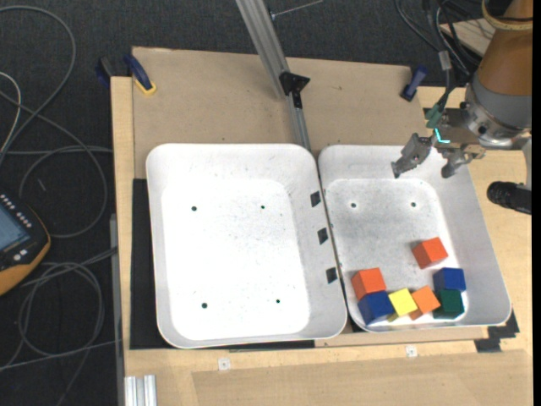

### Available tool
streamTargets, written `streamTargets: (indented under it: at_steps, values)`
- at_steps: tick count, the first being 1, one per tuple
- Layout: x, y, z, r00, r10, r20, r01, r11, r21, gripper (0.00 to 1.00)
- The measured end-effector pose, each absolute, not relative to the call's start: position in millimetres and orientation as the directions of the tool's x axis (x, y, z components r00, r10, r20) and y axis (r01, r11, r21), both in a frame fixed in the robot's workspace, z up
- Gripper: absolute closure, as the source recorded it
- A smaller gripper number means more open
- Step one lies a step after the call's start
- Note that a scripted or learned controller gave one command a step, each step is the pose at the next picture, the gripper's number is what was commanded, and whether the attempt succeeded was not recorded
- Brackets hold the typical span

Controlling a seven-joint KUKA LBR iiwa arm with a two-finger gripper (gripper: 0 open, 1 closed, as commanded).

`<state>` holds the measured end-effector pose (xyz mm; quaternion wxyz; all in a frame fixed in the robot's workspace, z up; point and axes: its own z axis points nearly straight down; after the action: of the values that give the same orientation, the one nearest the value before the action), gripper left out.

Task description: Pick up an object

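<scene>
While the spread, empty fingers (431, 159) hover over the right white bin's (473, 227) far rim, steer toward the lone orange cube (430, 251) near mid-bin; it looks easier than the crowded near-edge cluster (410, 297).

A robotics lab — clamped plywood bench (220, 83), loose floor cables (51, 142), 2 white bins (169, 167).
</scene>
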<state>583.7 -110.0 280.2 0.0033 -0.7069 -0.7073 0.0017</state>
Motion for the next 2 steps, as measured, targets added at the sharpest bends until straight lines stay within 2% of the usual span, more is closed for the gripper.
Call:
streamTargets:
  at_steps: [1, 2]
  values:
    - [584.4, -110, 283, -0.001, 1.0, 0.001, 1.0, 0.001, -0.001, 0.0]
    - [585.6, -107, 241, 0.0, 1.0, 0.002, 1.0, 0.0, -0.007, 0.0]
